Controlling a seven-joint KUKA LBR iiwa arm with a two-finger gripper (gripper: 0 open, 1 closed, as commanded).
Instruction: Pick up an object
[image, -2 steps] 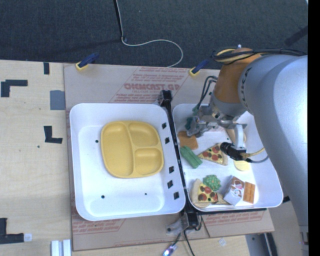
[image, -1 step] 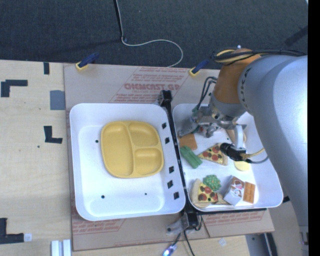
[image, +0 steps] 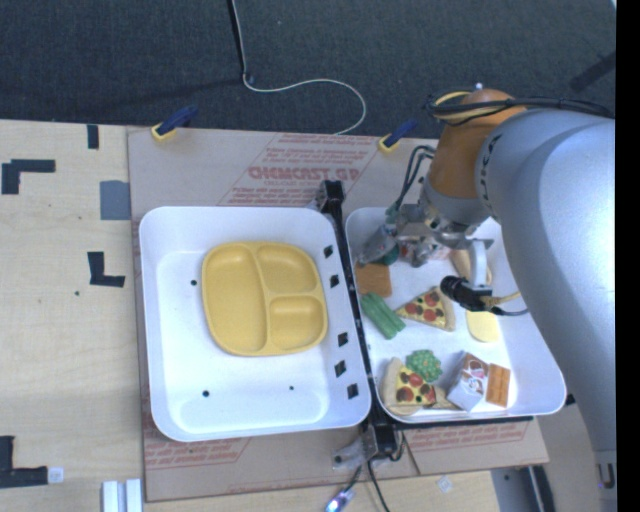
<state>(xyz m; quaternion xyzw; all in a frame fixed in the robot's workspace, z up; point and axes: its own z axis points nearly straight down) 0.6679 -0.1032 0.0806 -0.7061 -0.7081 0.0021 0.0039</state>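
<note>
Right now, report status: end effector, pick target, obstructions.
End effector low over right bin, far end, nothing visibly held. Nearest item: orange block, beside green piece. Pizza slice close by. Yellow divided plate in left bin.

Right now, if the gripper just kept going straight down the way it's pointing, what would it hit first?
Probably the orange-brown block lying just below the gripper in the right bin, beside the green piece. Depth is hard to judge from this slanted view.

A yellow plate (three compartments) lay in the left bin. Cardboard sat under both bins, clamped by blue clips, and a white cable looped behind.
</note>
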